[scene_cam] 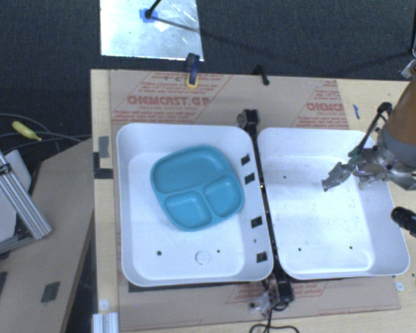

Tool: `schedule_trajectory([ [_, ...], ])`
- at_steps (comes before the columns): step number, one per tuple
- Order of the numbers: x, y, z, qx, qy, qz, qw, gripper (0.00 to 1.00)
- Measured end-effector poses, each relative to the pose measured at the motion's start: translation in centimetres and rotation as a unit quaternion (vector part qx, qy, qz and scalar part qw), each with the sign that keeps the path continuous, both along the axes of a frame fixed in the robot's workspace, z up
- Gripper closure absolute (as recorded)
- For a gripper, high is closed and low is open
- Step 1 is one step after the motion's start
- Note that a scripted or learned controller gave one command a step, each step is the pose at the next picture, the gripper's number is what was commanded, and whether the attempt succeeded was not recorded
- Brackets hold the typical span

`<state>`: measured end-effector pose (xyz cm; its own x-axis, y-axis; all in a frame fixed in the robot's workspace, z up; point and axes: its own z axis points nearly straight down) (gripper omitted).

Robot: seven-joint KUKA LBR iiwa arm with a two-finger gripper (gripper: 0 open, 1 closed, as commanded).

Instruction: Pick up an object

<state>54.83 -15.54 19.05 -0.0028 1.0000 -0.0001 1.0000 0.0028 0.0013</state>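
A blue divided plate (194,195) with three compartments lies flat in the middle of the left bin (135,255). A faint small round outline (203,257) shows on the left bin's floor near its front wall; I cannot tell what it is. My gripper (331,180) hangs over the right bin (319,255), near its right side and pointing left, far from the plate. I see nothing held at its tip. The grey arm with its orange band (409,116) comes in from the right edge.
The two bins meet at a dark central rim (263,207) with black clips. They stand on a cardboard sheet (215,96). A shiny foil panel (152,19) lies behind the bench, and a metal frame (14,200) stands at the left.
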Motion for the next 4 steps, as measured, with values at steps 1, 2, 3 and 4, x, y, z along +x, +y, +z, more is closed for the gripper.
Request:
schedule_trajectory([
  [1, 4.7, 7.3, 16.6, -0.0003, -0.011, 0.006, 0.9999, 0.00],
  [2, 7.4, 13.2, 35.4, -0.0002, -0.009, 0.003, 1.0000, 0.00],
  [3, 5.4, 10.3, 30.8, -0.0002, 0.001, -0.002, 1.0000, 0.00],
  [4, 8.4, 4.9, 29.1, -0.0008, -0.002, -0.001, 1.0000, 0.00],
])
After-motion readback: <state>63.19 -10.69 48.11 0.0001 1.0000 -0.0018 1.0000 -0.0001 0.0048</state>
